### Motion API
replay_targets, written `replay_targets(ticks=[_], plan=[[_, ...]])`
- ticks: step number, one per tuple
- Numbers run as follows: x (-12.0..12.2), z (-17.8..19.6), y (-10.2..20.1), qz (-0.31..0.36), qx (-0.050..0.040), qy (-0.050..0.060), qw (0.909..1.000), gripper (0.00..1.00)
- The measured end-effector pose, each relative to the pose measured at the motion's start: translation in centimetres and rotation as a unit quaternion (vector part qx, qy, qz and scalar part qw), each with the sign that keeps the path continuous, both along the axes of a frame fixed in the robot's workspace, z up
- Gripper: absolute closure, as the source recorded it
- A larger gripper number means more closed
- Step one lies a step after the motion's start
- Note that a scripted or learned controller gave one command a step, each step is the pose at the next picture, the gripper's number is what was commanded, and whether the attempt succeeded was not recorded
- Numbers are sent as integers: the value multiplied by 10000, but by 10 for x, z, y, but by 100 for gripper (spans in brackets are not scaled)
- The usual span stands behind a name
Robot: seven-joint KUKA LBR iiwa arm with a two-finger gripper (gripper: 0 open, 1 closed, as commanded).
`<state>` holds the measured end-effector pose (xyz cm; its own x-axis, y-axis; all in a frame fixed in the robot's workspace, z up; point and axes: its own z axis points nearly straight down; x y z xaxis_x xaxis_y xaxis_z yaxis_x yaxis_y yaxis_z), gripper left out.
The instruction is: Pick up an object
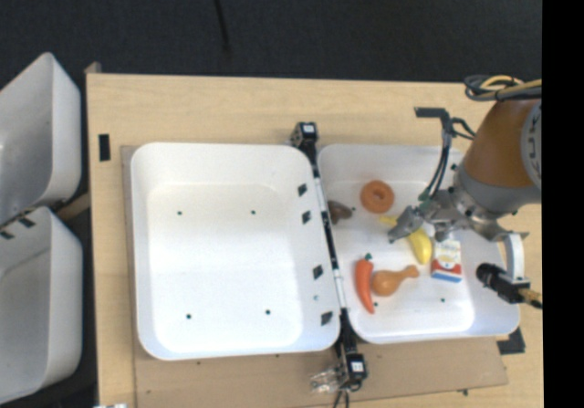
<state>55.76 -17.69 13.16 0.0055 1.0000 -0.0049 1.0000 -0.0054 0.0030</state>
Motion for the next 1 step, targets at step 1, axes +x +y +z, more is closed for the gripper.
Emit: replay_targets(ticks=[1], plan=[[6,-27,-35,28,21,-29,10000,0]])
